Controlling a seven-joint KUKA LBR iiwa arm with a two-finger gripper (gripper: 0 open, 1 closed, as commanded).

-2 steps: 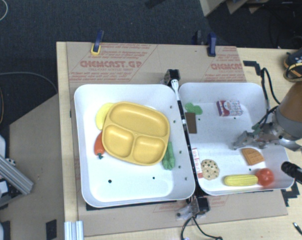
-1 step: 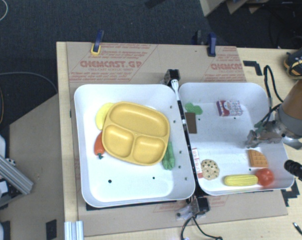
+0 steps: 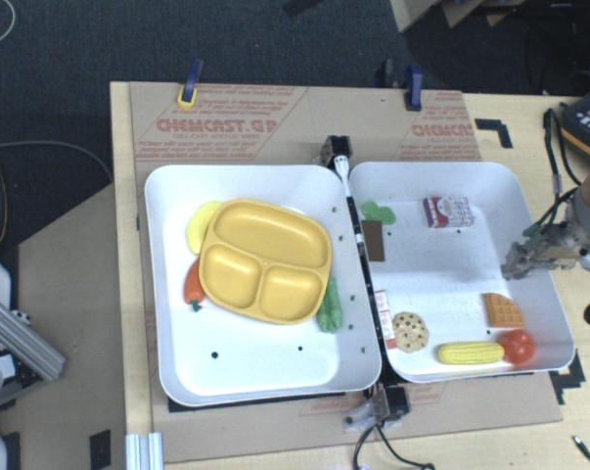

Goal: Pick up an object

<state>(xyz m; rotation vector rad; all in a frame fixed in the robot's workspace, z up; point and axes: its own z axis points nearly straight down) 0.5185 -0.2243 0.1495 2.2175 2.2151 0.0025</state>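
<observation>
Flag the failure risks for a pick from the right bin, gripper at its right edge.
1. The gripper sits over the right bin's rim; a descent from there may strike the rim.
2. The toy tomato touches the corn cob near the front wall, so a grasp could catch both or slip.
3. The waffle and cookie lie flat; the fingers may slide over them.

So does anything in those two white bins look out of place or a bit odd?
Yes: the yellow divided plastic plate in the left bin sits askew, on top of a yellow piece, an orange-red piece and a green leafy piece that poke out from under its rim.
</observation>
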